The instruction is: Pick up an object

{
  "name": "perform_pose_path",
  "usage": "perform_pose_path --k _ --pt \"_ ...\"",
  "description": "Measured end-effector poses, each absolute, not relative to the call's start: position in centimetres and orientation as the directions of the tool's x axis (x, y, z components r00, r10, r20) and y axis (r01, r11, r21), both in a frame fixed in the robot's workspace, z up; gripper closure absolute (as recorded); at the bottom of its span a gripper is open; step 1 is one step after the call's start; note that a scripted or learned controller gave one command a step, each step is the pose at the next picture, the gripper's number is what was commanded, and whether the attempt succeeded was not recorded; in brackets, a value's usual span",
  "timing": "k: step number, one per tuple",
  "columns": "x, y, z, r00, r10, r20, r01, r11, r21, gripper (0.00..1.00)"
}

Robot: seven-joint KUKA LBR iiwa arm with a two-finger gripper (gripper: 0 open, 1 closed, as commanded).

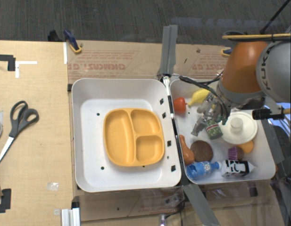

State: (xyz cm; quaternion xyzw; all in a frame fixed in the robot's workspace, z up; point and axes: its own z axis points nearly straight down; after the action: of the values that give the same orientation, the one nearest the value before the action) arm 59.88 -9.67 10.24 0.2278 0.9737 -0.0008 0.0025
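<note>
I see the gripper (205,121) low in the right bin (263,173) with its fingers narrowly parted and holding nothing I can make out, just above the brown round object (201,150), which lies toward the near wall from them.

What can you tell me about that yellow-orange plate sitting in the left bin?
The divided plate looks like smooth orange-yellow plastic, roughly square with rounded corners. Ridges split it into three compartments: one long one on its left, two smaller ones on its right. It lies flat, slightly turned, near the middle of the left bin, touching nothing else.
</note>
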Motion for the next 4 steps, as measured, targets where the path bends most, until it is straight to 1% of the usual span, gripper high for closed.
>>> perform_pose_path --k 1,2,3,4 --pt "56.4 -10.8 9.4 -0.901 0.434 -0.005 0.434 0.901 0.001 0.00" --pt "61.0 -11.5 9.4 -0.916 0.402 -0.006 0.402 0.916 0.001 0.00" --pt "55.1 -10.9 9.2 -0.834 0.552 -0.002 0.552 0.834 0.000 0.00" --pt "52.2 -13.6 9.4 -0.876 0.483 -0.005 0.483 0.876 0.001 0.00"
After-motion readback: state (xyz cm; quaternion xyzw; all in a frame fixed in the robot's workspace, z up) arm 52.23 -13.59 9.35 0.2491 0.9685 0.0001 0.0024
